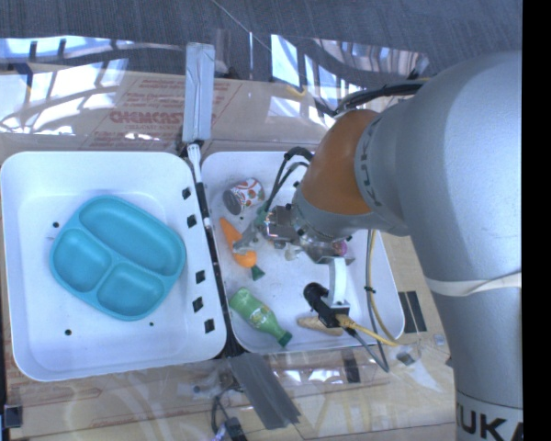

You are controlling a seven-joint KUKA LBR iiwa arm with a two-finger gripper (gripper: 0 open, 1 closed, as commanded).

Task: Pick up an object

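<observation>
Reaching in from the right, the grey arm with an orange band [367,168] sets its gripper [262,230] low over the right shallow white bin [289,283], just beside an orange carrot-shaped piece [241,243]. Whether the jaws are open or closed cannot be told. A green plastic bottle [255,312] and a small orange-and-white patterned cup [243,194] lie nearby. The left white bin [37,329] holds a blue divided plate [118,255]. The arm's base reads "UKA".
</observation>
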